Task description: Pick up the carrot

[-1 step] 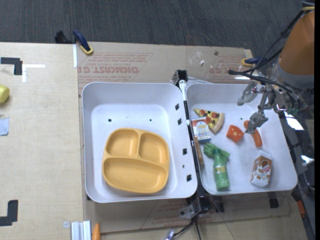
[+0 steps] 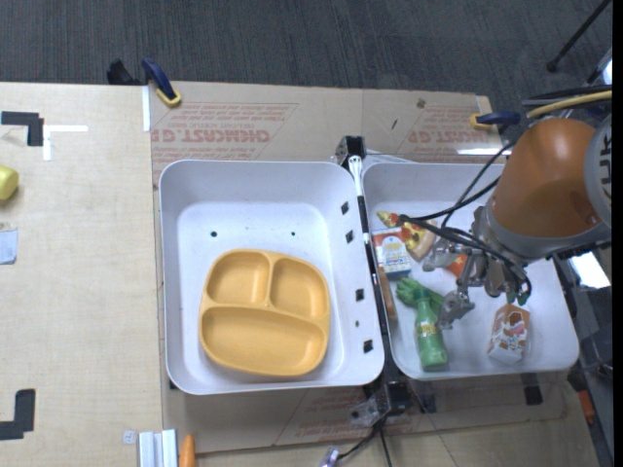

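A thin orange shape that looks like the carrot (image 2: pixel 386 302) lies along the left wall of the right bin (image 2: pixel 545 358). It sits just below a small white carton (image 2: pixel 392 254). My gripper (image 2: pixel 472 295) hangs low over the middle of the right bin, under the orange wrist band (image 2: pixel 545 178). It is to the right of the carrot and apart from it, just above a green bottle (image 2: pixel 428 331). Nothing can be seen held in it.
The left bin (image 2: pixel 180 261) holds a yellow three-part plate (image 2: pixel 265 311). In the right bin there is also a red-and-yellow packet (image 2: pixel 407 230) near the back left and a pale snack bag (image 2: pixel 509 334) at the front right. Black cables run to the wrist.
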### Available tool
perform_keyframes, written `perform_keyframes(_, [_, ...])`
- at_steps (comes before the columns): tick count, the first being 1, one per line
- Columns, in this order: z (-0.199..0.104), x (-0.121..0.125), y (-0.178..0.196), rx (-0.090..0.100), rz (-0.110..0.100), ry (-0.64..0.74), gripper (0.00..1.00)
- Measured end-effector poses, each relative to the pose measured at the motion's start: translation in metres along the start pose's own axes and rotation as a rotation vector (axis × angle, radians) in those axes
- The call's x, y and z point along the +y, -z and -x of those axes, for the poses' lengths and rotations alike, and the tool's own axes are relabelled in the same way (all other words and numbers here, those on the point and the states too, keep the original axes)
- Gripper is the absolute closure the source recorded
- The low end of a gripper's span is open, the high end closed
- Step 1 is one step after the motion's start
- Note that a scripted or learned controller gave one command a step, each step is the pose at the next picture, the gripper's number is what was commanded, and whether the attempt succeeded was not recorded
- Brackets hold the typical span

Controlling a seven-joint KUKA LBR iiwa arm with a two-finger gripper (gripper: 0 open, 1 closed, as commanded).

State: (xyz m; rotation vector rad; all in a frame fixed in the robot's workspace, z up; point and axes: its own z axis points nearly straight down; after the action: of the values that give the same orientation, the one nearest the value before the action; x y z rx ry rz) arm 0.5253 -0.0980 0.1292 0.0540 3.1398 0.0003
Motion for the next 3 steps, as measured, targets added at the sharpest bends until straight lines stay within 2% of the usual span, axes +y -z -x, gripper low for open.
perform_keyframes(1, [0.041, -0.04, -0.036, -0.004, -0.001, -0.17, 0.0])
perform_keyframes(2, [0.021, 0.005, -0.037, -0.001, 0.0, -0.082, 0.0])
perform_keyframes(3, [0.062, 0.068, 0.217, -0.007, 0.0, 0.182, 0.0])
